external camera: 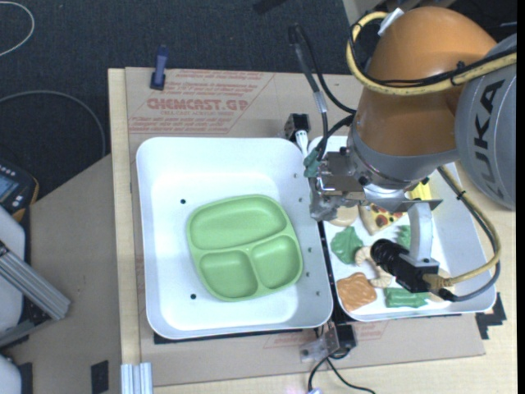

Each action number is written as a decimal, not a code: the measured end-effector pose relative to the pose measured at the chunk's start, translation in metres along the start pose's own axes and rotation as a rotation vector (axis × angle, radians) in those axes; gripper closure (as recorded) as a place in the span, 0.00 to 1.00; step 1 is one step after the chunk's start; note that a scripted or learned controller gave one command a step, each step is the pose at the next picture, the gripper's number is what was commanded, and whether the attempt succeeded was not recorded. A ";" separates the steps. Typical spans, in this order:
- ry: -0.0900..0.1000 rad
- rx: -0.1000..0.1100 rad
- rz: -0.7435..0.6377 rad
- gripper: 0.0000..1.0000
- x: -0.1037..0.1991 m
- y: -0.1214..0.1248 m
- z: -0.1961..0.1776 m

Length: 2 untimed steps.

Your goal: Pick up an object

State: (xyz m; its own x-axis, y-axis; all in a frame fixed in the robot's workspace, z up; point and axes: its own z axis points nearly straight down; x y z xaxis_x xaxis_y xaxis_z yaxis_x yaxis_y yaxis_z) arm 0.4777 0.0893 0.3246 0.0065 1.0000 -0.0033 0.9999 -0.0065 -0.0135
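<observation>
Two shallow white plastic bins are set side by side on a flat brown board (pixel 205 97) with red print. In the left bin (pixel 164 171), a smooth green tray (pixel 244 245) with three rounded sections is laid flat near the middle. The right bin (pixel 472 236) is partly covered by the big arm (pixel 410 80), which is round, shiny orange on top and grey at the side. The gripper (pixel 332 191) is seen at the left edge of the right bin, low over it. How far it is open cannot be told, and nothing can be seen held in it. Small toy foods are piled in the right bin: a bumpy green leaf shape (pixel 345 243), a rough orange-brown piece (pixel 358 290) near the front, a flat green piece (pixel 406 299) to its right, and a yellow piece (pixel 420 190) farther back. Black cables are looped around the arm.
</observation>
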 end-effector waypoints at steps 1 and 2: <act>0.004 -0.030 -0.002 1.00 -0.049 0.001 -0.133; 0.003 -0.008 -0.013 1.00 0.013 0.000 -0.086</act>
State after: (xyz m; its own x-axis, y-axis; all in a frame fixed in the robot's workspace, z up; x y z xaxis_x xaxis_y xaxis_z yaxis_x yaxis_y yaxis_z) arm 0.4788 0.1030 0.4101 -0.0060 1.0000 0.0001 1.0000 0.0060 -0.0056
